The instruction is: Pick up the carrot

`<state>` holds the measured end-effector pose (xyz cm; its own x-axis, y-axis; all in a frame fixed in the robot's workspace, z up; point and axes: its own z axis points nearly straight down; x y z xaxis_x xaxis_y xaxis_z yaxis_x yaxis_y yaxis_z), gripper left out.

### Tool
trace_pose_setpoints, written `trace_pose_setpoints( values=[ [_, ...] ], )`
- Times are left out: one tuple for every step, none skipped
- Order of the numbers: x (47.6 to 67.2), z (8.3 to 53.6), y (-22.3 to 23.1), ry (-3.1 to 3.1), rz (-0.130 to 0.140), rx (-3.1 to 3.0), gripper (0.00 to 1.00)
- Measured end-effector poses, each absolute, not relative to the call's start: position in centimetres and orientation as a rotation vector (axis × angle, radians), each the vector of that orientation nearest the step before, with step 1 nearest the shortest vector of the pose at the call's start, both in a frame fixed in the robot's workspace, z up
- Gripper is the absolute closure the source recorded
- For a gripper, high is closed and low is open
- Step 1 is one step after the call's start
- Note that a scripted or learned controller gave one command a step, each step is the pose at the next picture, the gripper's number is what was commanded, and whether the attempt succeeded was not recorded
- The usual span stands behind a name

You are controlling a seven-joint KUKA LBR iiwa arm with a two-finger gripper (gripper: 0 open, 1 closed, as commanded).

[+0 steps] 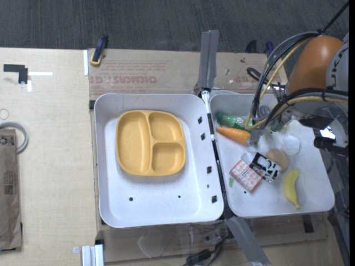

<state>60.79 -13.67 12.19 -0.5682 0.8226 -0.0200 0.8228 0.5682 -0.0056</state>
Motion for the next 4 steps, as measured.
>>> trace_pose_setpoints(
  values=[
    [61.4,9.4,-10.9,2.959,-0.009,1.054,0.00],
    [61.5,10.3,-11.2,2.956,-0.010,1.060,1.00],
    [62.0,19.0,-5.1,2.741,-0.003,1.535,1.00],
    [64.8,20.8,-4.8,2.773,-0.004,1.474,1.00]
  ],
)
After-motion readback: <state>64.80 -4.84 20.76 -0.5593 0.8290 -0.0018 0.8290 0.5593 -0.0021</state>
